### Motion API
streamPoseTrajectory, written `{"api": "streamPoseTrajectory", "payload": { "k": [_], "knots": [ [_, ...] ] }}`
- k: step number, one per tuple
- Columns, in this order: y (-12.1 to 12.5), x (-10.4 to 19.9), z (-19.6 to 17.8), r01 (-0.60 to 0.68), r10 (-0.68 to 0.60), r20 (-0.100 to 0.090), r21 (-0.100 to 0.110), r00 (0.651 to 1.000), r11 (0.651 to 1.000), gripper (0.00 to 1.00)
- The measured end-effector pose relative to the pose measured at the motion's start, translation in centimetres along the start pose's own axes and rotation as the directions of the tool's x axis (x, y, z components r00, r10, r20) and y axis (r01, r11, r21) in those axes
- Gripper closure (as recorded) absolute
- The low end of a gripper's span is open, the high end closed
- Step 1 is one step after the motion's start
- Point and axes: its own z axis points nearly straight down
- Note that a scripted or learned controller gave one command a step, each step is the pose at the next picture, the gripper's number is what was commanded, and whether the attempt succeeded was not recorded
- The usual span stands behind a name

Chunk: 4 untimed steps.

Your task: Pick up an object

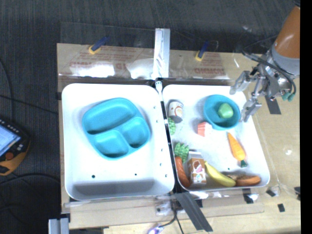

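Camera view — bowl (214,112) beside open tool (245,96)

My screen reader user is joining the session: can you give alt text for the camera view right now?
The pincer hangs open at the right bin's far right edge, holding nothing, beside a blue bowl with a green ball in it. That bin also holds a carrot, a banana, a can and other toy food; the left bin holds a blue divided tray.

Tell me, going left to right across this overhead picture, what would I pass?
Blue divided tray → small can → pink block → blue bowl holding a green ball → carrot → the robot's gripper, open, at the right bin's far corner.
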Motion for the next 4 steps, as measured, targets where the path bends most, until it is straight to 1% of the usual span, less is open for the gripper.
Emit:
{"api": "streamPoseTrajectory", "payload": {
  "k": [1,2,3,4],
  "knots": [
    [1.9,8.4,14.8,-0.06,0.06,-0.004,0.001,0.998,0.998,0.0],
    [-1.8,9.6,18.1,-0.076,0.076,0.007,-0.001,0.997,0.997,0.0],
    [-1.8,9.3,17.0,-0.074,0.074,0.013,0.005,0.997,0.997,1.0],
    [-1.7,9.3,17.0,-0.073,0.073,0.013,0.005,0.997,0.997,0.0]
  ]
}}
